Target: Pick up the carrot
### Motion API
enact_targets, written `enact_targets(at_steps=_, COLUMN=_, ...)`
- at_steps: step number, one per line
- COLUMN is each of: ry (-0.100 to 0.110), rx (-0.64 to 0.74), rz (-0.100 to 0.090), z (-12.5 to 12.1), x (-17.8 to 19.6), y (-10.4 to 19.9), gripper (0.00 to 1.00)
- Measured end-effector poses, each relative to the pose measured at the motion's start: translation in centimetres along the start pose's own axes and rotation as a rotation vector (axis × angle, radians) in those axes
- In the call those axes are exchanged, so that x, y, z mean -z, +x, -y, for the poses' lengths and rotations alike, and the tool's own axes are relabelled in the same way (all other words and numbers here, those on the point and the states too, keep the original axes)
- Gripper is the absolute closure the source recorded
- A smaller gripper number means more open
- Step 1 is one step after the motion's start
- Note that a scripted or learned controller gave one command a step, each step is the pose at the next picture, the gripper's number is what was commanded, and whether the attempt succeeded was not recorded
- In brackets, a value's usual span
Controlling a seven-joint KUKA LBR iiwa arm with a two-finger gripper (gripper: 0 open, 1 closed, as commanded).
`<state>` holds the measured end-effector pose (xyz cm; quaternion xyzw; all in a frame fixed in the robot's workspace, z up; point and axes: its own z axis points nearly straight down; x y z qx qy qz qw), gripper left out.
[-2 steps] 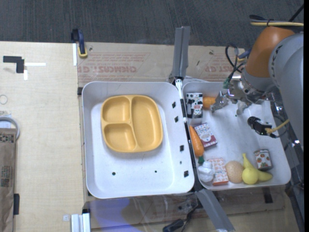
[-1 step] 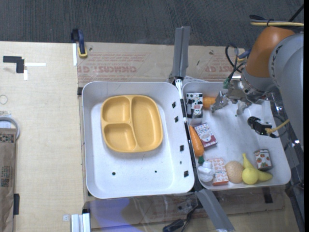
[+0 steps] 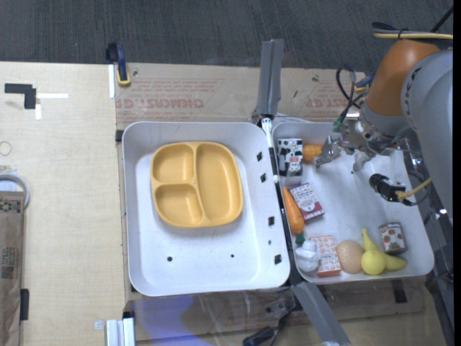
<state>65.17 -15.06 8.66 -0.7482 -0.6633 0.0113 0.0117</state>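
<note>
— So, where is the carrot (image 3: 292, 211) now?

— It lies in the right bin (image 3: 415, 265), against the left wall, beside a small red and white packet (image 3: 307, 201). Its long axis runs along this wall, from far to near.

— And the tool (image 3: 343, 148)?

— It hangs over the far part of the same bin. The carrot is nearer to us and to the left of it. I cannot tell how wide the tool stands.
</note>
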Motion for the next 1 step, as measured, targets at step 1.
enact_targets(at_steps=1, ry=0.000, rx=0.000, rz=0.000, z=0.00, x=0.00, y=0.00, gripper=0.00)
